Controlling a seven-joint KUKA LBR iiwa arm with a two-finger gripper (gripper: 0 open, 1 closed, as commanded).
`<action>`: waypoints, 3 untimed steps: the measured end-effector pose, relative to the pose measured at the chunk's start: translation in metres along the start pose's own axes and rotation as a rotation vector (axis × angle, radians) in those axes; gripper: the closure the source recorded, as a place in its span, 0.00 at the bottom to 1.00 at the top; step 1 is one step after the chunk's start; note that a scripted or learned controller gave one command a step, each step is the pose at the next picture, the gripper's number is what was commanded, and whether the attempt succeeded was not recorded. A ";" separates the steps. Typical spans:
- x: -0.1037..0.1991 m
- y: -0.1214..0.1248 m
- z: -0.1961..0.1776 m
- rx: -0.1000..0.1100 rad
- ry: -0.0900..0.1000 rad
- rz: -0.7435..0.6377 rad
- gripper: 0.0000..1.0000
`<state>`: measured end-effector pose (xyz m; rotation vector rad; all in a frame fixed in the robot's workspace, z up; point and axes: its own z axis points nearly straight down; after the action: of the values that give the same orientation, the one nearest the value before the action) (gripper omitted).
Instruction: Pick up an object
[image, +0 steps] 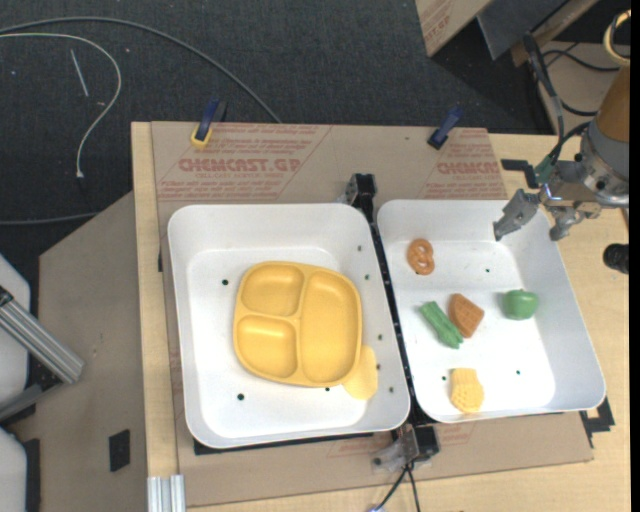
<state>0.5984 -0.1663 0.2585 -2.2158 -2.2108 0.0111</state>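
We see the hand (533, 220) hovering above the far right corner of the right bin (570, 340), its two fingers spread apart with nothing between them. Five small things lie in that bin: a pretzel (421, 256) at the far left, a green pepper (520, 303) towards the right, an orange wedge (466, 314) touching a green bean pod (440, 324) in the middle, and a yellow corn piece (465, 389) at the near edge. The left bin (200, 300) holds a yellow divided plate (297, 322). Both bins rest on the cardboard-covered tabletop (300, 160).
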 end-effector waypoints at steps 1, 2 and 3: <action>0.000 0.002 -0.007 -0.012 -0.002 -0.003 0.00; 0.006 -0.005 0.049 -0.008 -0.001 -0.003 0.00; 0.006 -0.011 0.091 -0.011 -0.002 -0.002 0.00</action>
<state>0.5858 -0.1596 0.1673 -2.2198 -2.2200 0.0005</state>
